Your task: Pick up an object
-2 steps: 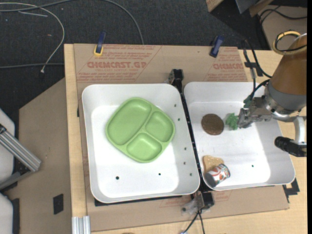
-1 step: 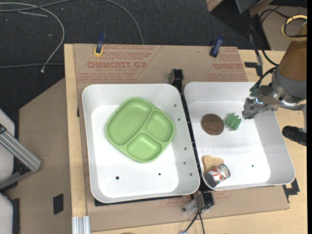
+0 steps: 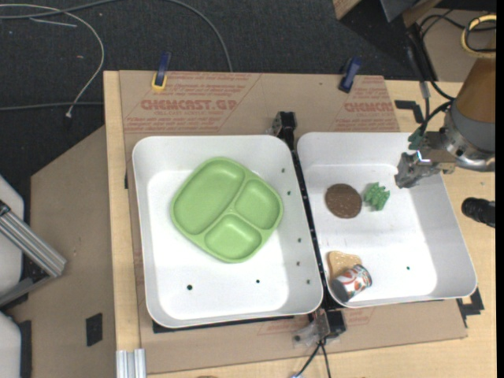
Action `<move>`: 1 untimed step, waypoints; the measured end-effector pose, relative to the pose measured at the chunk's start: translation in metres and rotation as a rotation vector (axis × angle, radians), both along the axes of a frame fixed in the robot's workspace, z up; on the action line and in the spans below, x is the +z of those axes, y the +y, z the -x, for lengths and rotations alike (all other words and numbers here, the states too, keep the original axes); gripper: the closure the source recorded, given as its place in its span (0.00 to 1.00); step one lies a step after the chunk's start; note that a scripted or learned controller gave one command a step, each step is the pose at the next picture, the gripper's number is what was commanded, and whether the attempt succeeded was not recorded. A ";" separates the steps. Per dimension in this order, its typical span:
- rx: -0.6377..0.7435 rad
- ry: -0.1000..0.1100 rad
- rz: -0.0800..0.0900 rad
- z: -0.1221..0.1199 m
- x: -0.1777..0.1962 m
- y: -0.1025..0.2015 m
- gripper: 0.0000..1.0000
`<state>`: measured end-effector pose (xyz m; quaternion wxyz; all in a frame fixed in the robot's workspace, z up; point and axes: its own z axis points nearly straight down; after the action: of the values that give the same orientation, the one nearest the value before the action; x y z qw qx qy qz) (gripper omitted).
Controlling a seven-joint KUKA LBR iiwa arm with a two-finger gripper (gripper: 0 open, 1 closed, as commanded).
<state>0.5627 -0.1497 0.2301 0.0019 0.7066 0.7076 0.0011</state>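
The right bin (image 3: 441,250) holds a round brown cookie-like disc (image 3: 343,201), a small green broccoli-like piece (image 3: 377,197) just right of it, and at the front left corner a tan piece (image 3: 342,261) beside a small red and white can (image 3: 353,280). My gripper (image 3: 409,172) hangs over the right bin's upper right part, right of the green piece and apart from it. Nothing shows between its fingers. The arm enters from the right edge.
The left bin (image 3: 157,235) holds a green divided plate (image 3: 227,209). Both bins rest on a cardboard sheet (image 3: 197,101) held by blue clamps (image 3: 162,68). Cables lie on the dark floor behind.
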 end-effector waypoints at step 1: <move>0.003 0.008 -0.005 0.022 -0.001 0.049 1.00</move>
<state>0.5411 -0.1003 0.2290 -0.0025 0.7055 0.7087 0.0000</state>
